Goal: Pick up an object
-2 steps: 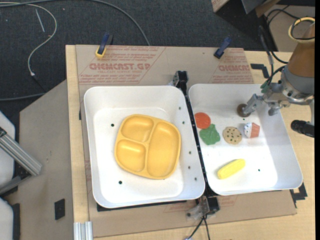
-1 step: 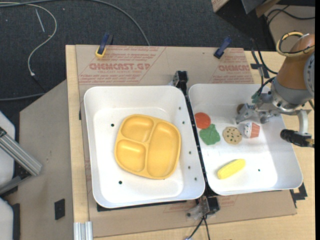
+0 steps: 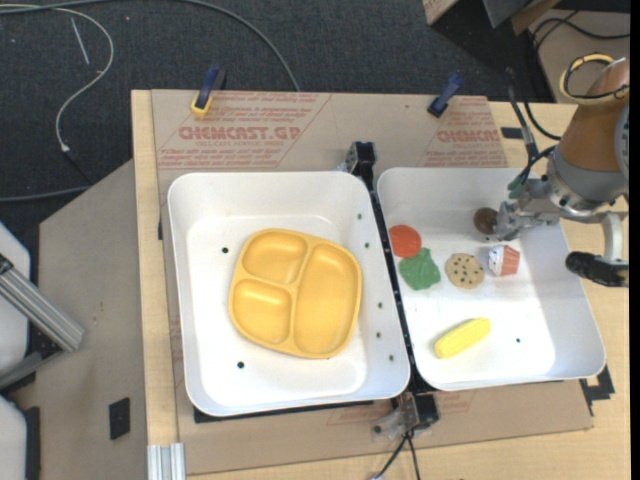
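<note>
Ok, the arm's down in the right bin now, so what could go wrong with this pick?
The gripper sits at the bin's far side beside a small brown object, close to the bin wall; the fingers may clip the wall or nudge the object away. The cookie, the red and white piece, the green toy and the red toy lie close together, so a descent there might catch two or scatter them.
</note>
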`<action>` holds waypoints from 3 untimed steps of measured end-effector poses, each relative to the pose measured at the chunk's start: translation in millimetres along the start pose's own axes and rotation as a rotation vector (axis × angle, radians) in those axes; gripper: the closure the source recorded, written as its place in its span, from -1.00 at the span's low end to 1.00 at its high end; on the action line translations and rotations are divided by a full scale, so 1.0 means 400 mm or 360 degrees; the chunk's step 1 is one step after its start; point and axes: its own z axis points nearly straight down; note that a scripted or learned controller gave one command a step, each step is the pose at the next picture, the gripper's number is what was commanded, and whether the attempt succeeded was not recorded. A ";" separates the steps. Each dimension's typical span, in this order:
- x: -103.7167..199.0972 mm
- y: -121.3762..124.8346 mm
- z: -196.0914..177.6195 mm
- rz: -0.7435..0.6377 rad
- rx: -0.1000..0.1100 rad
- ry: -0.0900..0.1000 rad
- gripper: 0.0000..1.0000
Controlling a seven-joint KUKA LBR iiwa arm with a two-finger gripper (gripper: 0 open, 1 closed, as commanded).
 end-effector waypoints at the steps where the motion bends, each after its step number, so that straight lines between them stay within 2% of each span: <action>1: -0.020 0.015 -0.154 0.0002 -0.0010 -0.0006 1.00; 2: -0.021 0.030 -0.318 0.0001 -0.0012 -0.0006 1.00; 3: -0.020 0.032 -0.307 0.0001 -0.0001 -0.0003 1.00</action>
